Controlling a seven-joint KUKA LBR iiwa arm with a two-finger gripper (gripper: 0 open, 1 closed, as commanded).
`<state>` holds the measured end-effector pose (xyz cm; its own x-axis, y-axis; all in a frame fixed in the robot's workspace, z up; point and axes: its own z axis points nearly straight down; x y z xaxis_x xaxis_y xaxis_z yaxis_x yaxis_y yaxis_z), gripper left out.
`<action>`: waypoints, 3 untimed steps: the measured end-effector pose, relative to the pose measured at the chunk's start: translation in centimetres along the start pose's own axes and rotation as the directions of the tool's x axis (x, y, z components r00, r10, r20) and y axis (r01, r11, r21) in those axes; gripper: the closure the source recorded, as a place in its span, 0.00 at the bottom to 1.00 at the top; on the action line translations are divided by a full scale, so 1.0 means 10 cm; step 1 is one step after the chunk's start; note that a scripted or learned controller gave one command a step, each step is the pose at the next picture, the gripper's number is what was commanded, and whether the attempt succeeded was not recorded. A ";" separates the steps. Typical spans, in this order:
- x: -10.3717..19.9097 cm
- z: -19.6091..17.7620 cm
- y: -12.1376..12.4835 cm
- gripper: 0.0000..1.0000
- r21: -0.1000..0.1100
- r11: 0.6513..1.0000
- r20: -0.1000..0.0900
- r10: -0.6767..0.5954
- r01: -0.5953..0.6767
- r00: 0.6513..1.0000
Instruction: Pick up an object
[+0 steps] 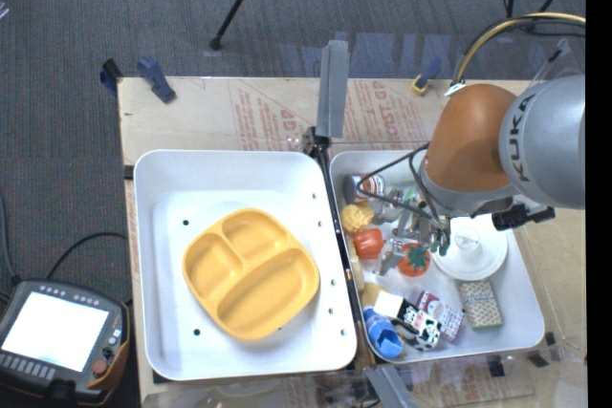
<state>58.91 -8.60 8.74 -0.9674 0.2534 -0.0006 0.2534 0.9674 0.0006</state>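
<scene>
Here, in the camera view, the worktop (239, 115) carries two white bins side by side: the left bin (163, 177) holds a yellow divided plate (251, 272), and the right bin (524, 301) holds a clutter of small toys. The arm (497, 148) reaches in from the right, and its end effector (413, 229) hangs low over the upper left part of the right bin. I cannot tell its state, since metal parts and toys blur together there. Just beside it sit a red tomato-like toy (369, 243), a yellow knobbly piece (357, 217) above that, and an orange-red strawberry-like toy (414, 260) with a green top. The likeliest thing to pick is the strawberry-like toy or the tomato-like toy, both lying close under the tool. Nothing is clearly seen clamped in it. Farther off lie a white round lid-like dish (473, 248), a green patterned block (482, 305), a black-and-white cow-print toy (422, 324) and a blue piece (382, 336). These play foods look light, stiff and smooth, so probably slippery; a grip across the widest middle seems safest, clear of neighbours.
</scene>
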 end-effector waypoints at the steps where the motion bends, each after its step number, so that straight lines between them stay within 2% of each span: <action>1: 0.71 -0.05 -0.27 0.00 -0.005 0.995 0.022 0.099 -0.098 0.995; 2: 0.46 0.00 -0.09 0.00 -0.001 0.996 0.000 0.084 -0.084 0.996; 3: 0.79 -0.08 -0.39 0.00 -0.012 0.985 0.036 0.172 -0.172 0.984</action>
<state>50.29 -10.34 9.54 -0.9086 0.4160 -0.0364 0.4158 0.9094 0.0129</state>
